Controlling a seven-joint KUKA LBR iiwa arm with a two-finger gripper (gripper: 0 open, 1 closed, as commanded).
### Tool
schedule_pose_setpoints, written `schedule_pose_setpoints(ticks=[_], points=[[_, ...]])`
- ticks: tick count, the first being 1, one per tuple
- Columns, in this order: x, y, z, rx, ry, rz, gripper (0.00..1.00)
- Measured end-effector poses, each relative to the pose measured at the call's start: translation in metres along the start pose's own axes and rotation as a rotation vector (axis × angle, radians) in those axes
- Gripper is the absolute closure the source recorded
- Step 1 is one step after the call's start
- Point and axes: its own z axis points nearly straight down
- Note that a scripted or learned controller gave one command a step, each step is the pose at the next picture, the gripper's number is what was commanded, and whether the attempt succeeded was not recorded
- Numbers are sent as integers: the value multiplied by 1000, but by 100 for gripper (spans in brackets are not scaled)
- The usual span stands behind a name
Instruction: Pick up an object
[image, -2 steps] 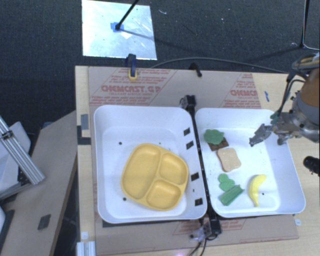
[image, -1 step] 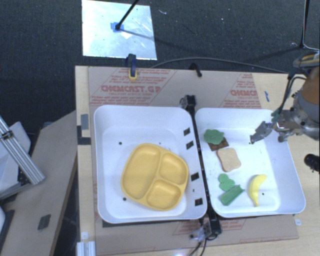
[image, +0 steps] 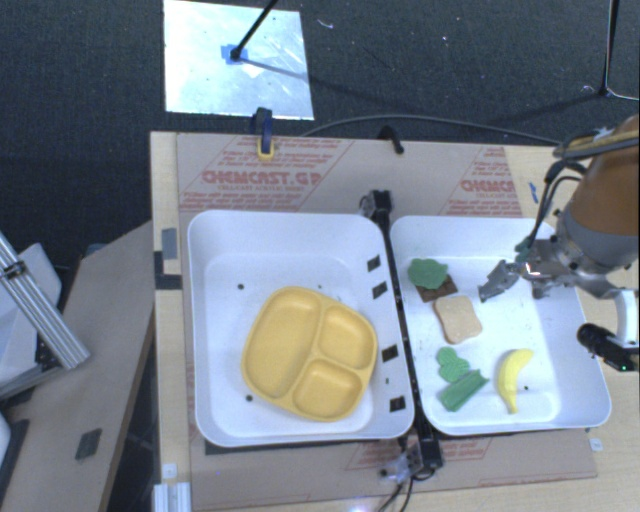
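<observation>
The right bin (image: 575, 405) holds a green leafy piece on a brown base (image: 430, 276), a tan slice of toast (image: 458, 318), a green broccoli-like piece (image: 459, 377) and a yellow banana (image: 513, 377). My gripper (image: 503, 277) hangs over the upper middle of this bin, right of the leafy piece and above the toast. Its grey fingers (image: 493, 282) point left and down, with nothing visibly between them. The arm's orange band (image: 606, 195) sits at the right edge.
The left bin (image: 215, 250) holds a yellow divided plate (image: 309, 352). A black divider with clips (image: 392, 320) runs between the bins. Cables (image: 440, 125) lie behind the bins on the cardboard-covered bench.
</observation>
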Motion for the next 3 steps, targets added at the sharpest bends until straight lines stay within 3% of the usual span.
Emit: schedule_pose_setpoints(ticks=[2, 3], points=[[-3, 10, 101, -2, -1, 1, 0], [-3, 12, 88, -7, -2, 1, 100]])
